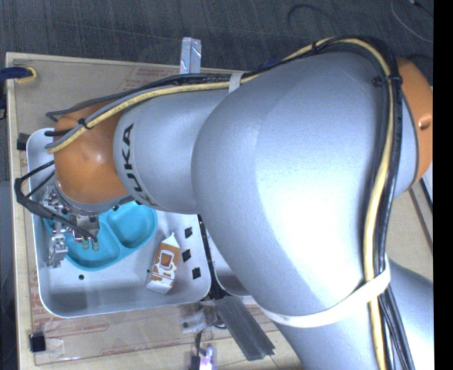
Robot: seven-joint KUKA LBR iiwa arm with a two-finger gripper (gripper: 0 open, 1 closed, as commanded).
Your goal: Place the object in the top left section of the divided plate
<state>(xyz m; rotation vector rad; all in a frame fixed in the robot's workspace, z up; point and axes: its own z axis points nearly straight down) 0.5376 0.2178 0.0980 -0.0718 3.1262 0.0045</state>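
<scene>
A blue divided plate (126,233) lies in the left white bin (72,299), partly hidden under the arm's wrist. My gripper (65,233) hangs over the plate's left side, its metal fingers pointing down near the plate's left rim. Nothing I can make out sits between them. A small orange and white carton (163,263) lies in the bin just right of the plate, near the bin's front right corner.
The big grey arm (288,183) covers most of the right bin and the back of the left one. A blue clamp (11,74) sits at the bench's far left corner. Black fittings (192,253) line the divider between the bins.
</scene>
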